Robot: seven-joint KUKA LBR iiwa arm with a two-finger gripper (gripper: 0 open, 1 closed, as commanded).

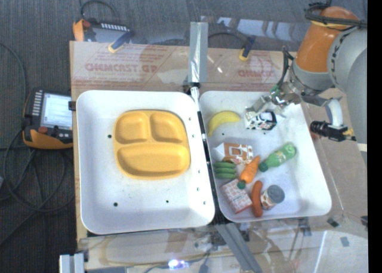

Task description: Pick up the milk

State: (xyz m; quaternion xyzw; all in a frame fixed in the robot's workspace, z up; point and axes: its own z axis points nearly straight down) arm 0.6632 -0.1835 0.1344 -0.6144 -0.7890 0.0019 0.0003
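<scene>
The milk carton (261, 120), white with black cow spots, lay on its side near the back of the right bin (319, 194). The gripper (266, 106) sat right over it, at its back edge. The view did not show if the gripper was open or closed, or if it had hold of the milk. The grey arm (334, 57) with its orange band reached in from the right.

Just beside the milk, to the left, lay a yellow banana (223, 120). Nearer the front there was a small white and orange box (238, 152). Next to it lay a carrot (250, 169) and a green bottle (277, 158). Some green beans (225, 169) lay by the bin's left wall. At the front were a red and white box (236, 196), a sausage (256, 198) and a little can (274, 195), all close together.

The left bin (95, 206) held a yellow tray (152, 144) with three parts. It sat near the middle of the bin.
</scene>
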